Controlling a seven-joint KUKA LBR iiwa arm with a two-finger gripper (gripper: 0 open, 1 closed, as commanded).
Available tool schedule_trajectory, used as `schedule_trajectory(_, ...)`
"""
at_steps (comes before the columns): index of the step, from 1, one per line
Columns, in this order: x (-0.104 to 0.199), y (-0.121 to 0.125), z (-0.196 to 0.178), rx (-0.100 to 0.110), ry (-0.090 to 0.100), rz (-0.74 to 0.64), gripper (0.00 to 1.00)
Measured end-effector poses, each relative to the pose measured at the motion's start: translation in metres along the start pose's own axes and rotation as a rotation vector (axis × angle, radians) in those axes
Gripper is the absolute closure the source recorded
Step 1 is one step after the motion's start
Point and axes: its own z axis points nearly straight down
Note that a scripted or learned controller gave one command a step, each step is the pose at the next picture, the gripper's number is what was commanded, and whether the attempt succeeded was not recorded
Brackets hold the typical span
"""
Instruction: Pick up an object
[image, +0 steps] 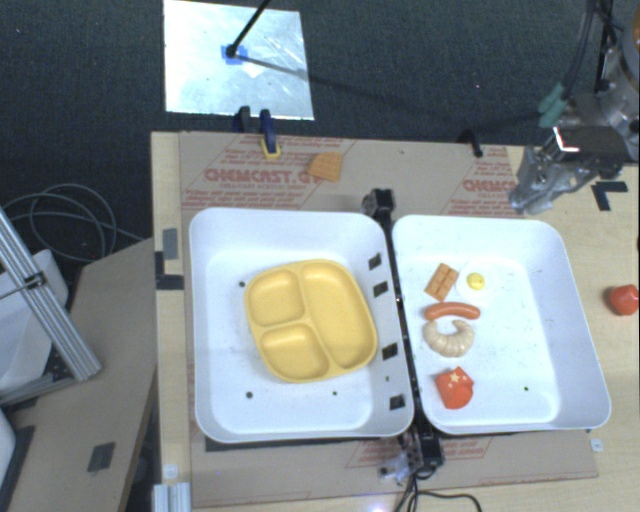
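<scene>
A: Where is the gripper (532, 190)?

B: At the upper right, above the far right corner of the right bin (560, 330), over the worktop (420, 165) rather than over the toys. Whether it is open or shut I cannot tell (it is a blurred grey mass from this angle), and nothing shows in its grasp.

A: And the things to pick?

B: All in the right bin's left half. An orange waffle piece (441, 281) lies nearest the divider, with a small fried egg (475, 282) just beside it on the right. Below them lies a red sausage (452, 311), and touching its underside is a pale curled shrimp (450, 337). Nearer the front edge sits a red strawberry-like piece (454, 388), apart from the rest.

A: The left bin (215, 330)?

B: It holds a yellow three-compartment plate (310, 320), lying flat and slightly turned.

A: Anything outside the bins?

B: An orange cracker-like piece (326, 166) on the worktop behind the left bin, and a small red object (622, 299) on the worktop right of the right bin.
</scene>
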Motion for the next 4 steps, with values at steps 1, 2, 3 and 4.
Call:
schedule_trajectory(1,0.001,0.001,0.004,0.007,-0.001,-0.003,0.0)
schedule_trajectory(2,0.02,-0.003,0.221,0.024,-0.002,-0.002,0.0)
schedule_trajectory(3,0.069,0.025,0.104,-0.005,0.003,-0.009,0.0)
schedule_trajectory(4,0.067,0.024,0.099,0.004,0.0,-0.008,1.0)
